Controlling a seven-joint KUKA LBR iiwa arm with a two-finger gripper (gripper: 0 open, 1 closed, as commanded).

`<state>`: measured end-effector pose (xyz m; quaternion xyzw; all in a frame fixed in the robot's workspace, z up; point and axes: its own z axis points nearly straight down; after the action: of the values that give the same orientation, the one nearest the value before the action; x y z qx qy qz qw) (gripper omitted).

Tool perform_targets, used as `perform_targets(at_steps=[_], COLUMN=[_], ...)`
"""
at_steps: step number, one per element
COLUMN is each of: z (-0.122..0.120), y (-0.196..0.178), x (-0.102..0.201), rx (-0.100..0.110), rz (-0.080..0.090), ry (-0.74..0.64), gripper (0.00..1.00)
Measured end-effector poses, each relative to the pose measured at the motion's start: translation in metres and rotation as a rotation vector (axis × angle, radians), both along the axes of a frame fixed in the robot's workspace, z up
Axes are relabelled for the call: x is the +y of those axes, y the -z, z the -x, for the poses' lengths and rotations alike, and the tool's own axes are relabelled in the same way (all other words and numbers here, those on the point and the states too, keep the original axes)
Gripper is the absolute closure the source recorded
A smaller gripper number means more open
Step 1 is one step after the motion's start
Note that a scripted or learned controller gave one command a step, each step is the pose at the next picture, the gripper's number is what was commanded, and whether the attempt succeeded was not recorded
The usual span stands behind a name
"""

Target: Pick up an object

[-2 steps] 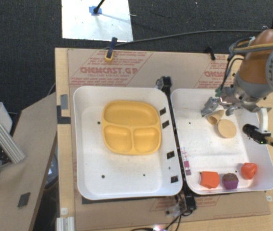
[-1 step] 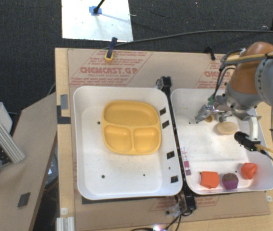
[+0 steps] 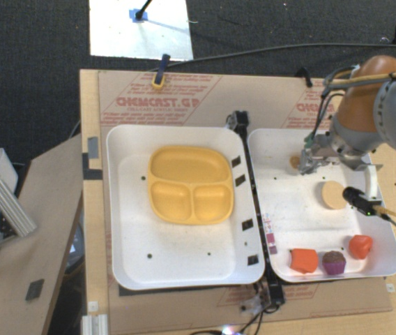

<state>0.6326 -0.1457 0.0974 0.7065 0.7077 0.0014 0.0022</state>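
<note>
Item 1, gripper (image 3: 309, 160): sits low in the right bin (image 3: 282, 208), toward that bin's 11 o'clock corner, hanging from the grey arm (image 3: 393, 114) with its orange band (image 3: 369, 93). Whether it is parted or closed cannot be told at this size and slant.

Item 2, small tan-brown piece (image 3: 295, 162): lies on the bin floor touching or just beside the gripper, at its 9 o'clock. Too small to say what it is. Nothing shows it held.

Item 3, round tan disc (image 3: 332, 195): lies flat on the right bin floor at the gripper's 5 o'clock, near but apart from it. A black fitting (image 3: 355, 199) on the arm side overlaps its 3 o'clock edge.

Item 4, orange block (image 3: 305, 260): near the right bin's front wall, at the gripper's 6 o'clock, well apart from it.

Item 5, purple round object (image 3: 334, 262): just beside the orange block, at its 3 o'clock.

Item 6, red-orange object (image 3: 360, 246): at the purple object's 2 o'clock, near the bin's front right corner.

Item 7, yellow divided plate (image 3: 189, 185): lies flat in the middle of the left bin (image 3: 128, 208), one large compartment toward 12 o'clock and two smaller ones toward 6 o'clock. It is well apart from the gripper, at its 9 o'clock, with the black divider strip (image 3: 248, 201) between the two bins lying between them.

Item 8, cables (image 3: 323, 110): run down beside the wrist, crossing over the right bin's 12 o'clock edge.
</note>
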Motion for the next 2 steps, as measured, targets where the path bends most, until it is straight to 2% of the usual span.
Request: perform_targets(at_steps=[1, 2], z=[-0.008, -0.009], y=[-0.049, -0.115], x=[-0.007, -0.006], rx=[-0.002, -0.003], rz=[0.001, 0.0], ry=[-0.002, -0.003], gripper=[1.0, 1.0])
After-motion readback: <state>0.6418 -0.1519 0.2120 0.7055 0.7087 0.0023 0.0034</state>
